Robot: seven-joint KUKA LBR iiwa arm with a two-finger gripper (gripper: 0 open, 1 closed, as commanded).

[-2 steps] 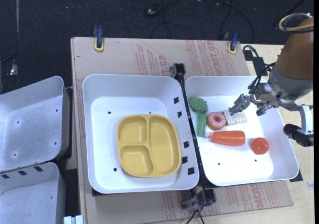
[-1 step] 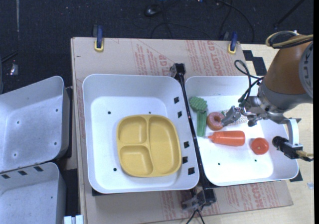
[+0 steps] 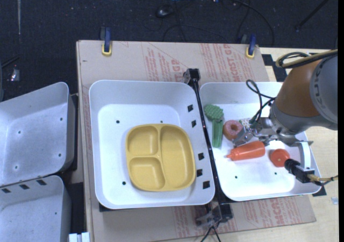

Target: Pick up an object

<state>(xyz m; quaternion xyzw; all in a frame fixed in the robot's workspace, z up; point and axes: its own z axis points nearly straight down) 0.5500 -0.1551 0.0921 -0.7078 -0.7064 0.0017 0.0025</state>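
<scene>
Brown board (image 3: 140, 58) covers the bench, and two white bins sit on it side by side. The gripper (image 3: 248, 134) is low inside the right bin (image 3: 236, 184), near the middle. I cannot tell how it is set, because it is small and partly hidden by the arm.

Just below the gripper lies an orange carrot (image 3: 248, 152), very close to it or touching. Just to its left is a pink donut (image 3: 233, 128). Further left is a green toy (image 3: 215, 122), close to the wall between the bins. Down and to the right of the gripper sits a small red ball (image 3: 279, 156). The front part of this bin, below the carrot, is bare white floor.

Far to the left of the gripper, the left bin (image 3: 107, 106) holds a yellow plate (image 3: 160, 156) with three parts. White floor shows all around the plate.
</scene>
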